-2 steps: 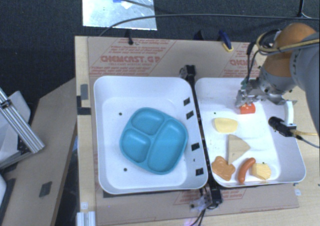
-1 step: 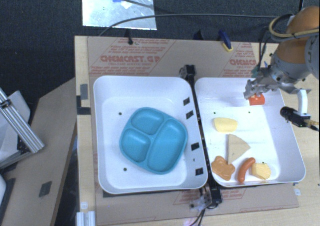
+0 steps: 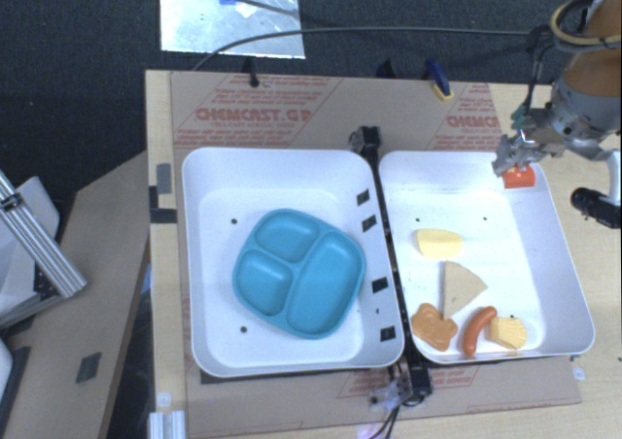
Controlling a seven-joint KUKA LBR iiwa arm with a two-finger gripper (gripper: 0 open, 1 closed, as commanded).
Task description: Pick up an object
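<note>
One small orange-red block point(image 3: 521, 176) sits at the far right corner of the right bin point(image 3: 564, 262), directly under the gripper point(image 3: 512, 157). Fingers seem to straddle its top edge, though whether they pinch it I cannot tell.

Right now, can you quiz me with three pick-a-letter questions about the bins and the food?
1. Where is the blue plate?
A. left bin
B. right bin
C. on the floor

2. How many food pieces lie in the right bin, not counting the orange block under the gripper?
A. two
B. five
C. nine

3. Where is the gripper?
A. over the plate
B. at the right bin's far edge
C. between the bins

Answers:
1 A, the plate lies in the left bin.
2 B, five pieces sit apart there.
3 B, it hangs at that far edge by the block.
</note>
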